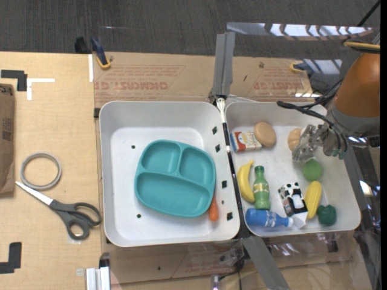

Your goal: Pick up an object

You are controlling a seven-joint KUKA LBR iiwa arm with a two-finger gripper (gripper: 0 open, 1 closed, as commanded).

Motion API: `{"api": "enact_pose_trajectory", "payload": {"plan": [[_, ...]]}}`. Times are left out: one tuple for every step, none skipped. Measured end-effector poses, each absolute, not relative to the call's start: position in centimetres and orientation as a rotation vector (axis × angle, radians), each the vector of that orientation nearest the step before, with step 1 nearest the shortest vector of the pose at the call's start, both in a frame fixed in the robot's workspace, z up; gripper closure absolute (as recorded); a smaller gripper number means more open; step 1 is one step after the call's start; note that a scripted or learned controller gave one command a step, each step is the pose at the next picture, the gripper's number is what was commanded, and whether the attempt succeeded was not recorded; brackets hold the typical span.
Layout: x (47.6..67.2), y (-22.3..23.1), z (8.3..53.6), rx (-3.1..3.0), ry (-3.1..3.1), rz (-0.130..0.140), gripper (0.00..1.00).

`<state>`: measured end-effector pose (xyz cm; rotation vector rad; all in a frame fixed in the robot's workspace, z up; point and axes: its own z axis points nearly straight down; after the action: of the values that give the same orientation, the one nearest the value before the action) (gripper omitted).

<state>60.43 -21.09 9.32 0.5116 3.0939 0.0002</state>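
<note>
My gripper (304, 145) hangs low in the right bin (349, 189), near its back right corner. A green ball (312, 170) lies just in front of it, and a tan round piece (294, 138) sits against its left side. Also in this bin are a tan bread roll (264, 134), a red and white carton (245, 141), a banana (244, 182), a green bottle (260, 187), a blue bottle (269, 220), a black and white toy (292, 198), a yellow corn cob (313, 198) and a dark green pepper (326, 215).
The left bin (115, 162) holds a teal divided plate (175, 177), with a small orange carrot (213, 210) by its right wall. On the bench to the left lie scissors (66, 210), a tape roll (40, 170) and a brown bag (6, 138).
</note>
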Motion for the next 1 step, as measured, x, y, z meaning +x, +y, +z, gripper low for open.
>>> {"api": "enact_pose_trajectory", "payload": {"plan": [[52.5,-16.6,9.2,0.596,3.083,0.001,0.0]]}}
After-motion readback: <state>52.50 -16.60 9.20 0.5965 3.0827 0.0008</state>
